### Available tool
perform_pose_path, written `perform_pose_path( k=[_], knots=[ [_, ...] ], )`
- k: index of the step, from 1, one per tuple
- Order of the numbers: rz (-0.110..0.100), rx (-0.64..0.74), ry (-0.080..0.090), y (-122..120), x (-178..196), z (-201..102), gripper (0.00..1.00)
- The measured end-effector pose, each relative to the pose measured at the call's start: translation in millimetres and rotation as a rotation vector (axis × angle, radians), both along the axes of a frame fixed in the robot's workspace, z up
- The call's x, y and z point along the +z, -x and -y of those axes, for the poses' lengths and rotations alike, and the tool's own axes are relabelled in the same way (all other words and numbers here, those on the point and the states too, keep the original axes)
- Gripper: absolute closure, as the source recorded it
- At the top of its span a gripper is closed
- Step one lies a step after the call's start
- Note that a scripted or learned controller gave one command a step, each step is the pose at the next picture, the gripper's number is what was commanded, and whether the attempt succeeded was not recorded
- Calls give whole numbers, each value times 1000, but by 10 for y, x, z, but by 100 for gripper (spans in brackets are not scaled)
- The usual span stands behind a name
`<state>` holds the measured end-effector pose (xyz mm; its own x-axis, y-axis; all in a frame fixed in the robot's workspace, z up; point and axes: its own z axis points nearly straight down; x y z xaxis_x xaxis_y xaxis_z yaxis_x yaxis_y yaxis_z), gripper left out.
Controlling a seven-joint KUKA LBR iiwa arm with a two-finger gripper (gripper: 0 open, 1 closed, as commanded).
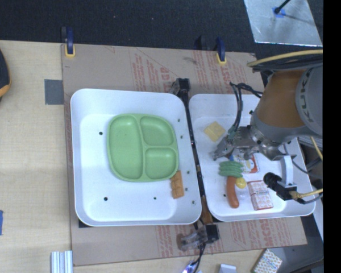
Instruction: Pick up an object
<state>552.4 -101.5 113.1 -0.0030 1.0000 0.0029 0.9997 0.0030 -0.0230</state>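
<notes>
Hovering low over the right bin (307,209), the gripper (230,148) sits at the near-centre of that bin, its metal fingertips pointing toward the bin's left wall; whether they are parted or closed cannot be told from this slanted view, and nothing can be seen caught between them, so I would not call anything held. Just below the tips lies a small green leafy item (231,168), close enough that it reads as the likely target; a downward approach there makes sense, since it lies flat with some room around it. Touching or nearly touching its lower edge is an orange carrot-like piece (233,192), lying lengthwise toward the bin's near wall; beside that, to the right, a small red-and-white packet (260,195) lies flat. Up and to the left of the gripper, a pale yellow block (214,131) rests apart from the rest, an easier, uncrowded pick. The grey arm (284,104) with its orange band reaches in from the right, covering the bin's far right part; cables loop off the wrist.

Across the divider, the left bin (91,203) carries a green divided plate (142,147) in its middle and a small orange-brown block (177,185) near the right wall; both are well apart from the gripper, so the pick seems meant for the right bin.
</notes>
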Motion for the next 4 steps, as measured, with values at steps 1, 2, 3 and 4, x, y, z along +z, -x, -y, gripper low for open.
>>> perform_pose_path(
  k=[1,2,3,4],
  knots=[
    [41,2,11,428,-167,-52,0],
    [44,2,12,397,-32,-31,100],
    [33,9,2,-359,842,-617,100],
    [26,5,2,-577,1226,-978,100]
  ],
)
